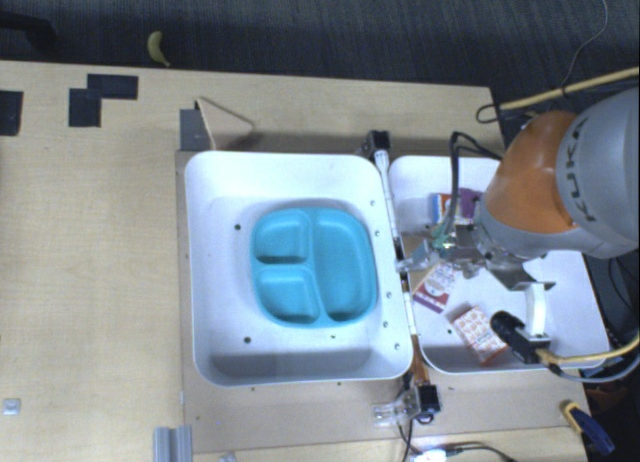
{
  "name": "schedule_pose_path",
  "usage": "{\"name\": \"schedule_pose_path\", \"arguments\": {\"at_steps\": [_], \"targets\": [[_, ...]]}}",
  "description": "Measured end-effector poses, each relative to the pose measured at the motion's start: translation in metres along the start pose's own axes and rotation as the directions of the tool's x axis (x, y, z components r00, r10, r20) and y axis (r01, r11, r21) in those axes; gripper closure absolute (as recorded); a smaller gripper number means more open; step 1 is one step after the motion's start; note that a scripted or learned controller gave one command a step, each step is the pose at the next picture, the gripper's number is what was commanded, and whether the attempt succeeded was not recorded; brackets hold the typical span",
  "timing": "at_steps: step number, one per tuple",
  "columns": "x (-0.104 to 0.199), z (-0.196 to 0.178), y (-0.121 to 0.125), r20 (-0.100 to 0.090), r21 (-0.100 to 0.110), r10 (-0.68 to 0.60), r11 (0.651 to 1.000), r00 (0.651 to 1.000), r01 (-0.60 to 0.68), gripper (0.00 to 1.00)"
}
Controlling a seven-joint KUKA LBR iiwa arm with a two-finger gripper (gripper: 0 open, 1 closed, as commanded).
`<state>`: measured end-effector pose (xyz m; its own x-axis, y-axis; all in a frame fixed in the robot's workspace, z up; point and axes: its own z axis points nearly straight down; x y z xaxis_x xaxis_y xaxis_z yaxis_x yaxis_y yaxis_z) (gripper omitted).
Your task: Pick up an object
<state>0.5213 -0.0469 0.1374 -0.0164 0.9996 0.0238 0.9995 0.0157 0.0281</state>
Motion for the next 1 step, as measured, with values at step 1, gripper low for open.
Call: {"name": "schedule_pose_path", "arguments": {"at_steps": [1], "targets": [[0.0000,0.0001,0.0000,0.000,0.000,0.000,1.000,1.000,0.000,0.00]]}}
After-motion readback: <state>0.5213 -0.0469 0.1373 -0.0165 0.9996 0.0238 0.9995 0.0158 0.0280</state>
